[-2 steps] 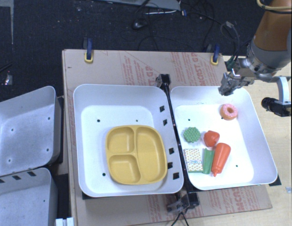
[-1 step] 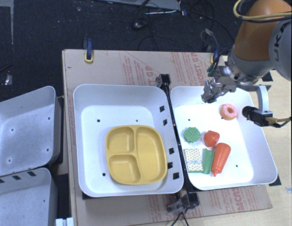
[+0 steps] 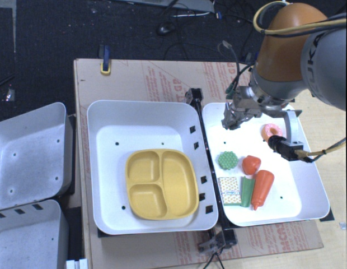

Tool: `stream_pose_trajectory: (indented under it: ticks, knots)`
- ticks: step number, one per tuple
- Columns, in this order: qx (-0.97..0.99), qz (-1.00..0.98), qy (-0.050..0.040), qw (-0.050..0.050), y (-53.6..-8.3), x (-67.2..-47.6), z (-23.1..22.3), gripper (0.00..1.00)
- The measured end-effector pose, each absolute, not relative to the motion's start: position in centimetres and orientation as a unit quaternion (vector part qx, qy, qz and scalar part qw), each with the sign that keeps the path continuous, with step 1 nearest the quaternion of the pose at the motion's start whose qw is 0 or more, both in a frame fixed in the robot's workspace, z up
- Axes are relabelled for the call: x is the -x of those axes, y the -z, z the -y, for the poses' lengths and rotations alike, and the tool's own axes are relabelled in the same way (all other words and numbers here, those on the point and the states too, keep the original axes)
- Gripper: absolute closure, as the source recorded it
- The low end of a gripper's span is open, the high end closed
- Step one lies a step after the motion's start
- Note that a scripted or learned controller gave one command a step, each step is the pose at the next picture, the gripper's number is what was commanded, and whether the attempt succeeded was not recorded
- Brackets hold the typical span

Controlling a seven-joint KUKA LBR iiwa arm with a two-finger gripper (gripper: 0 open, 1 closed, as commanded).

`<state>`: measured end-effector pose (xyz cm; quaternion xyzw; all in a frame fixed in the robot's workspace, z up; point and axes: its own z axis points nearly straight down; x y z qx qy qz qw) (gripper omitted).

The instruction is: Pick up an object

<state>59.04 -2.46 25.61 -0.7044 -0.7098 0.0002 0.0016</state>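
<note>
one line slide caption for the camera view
Gripper over right bin of toy food; yellow tray in left bin.

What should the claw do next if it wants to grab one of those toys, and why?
Probably shift toward the near side of the right bin and lower over a toy. The claw hangs above bare white floor at the bin's far end, while the green round piece, tomato and carrot lie nearer the camera.

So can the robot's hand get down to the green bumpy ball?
Probably yes. The hand hangs over the back of the right bin, and the green bumpy ball lies nearer the front with nothing on top of it. The red tomato sits beside it, apart.
</note>
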Motion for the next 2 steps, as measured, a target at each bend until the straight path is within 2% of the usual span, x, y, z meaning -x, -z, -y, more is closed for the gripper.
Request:
stream_pose_trajectory:
  ticks: [2]
  knots:
    - [0.704, 0.71, -0.0001, 0.001, -25.5, -58.1, -7.5, 1.0]
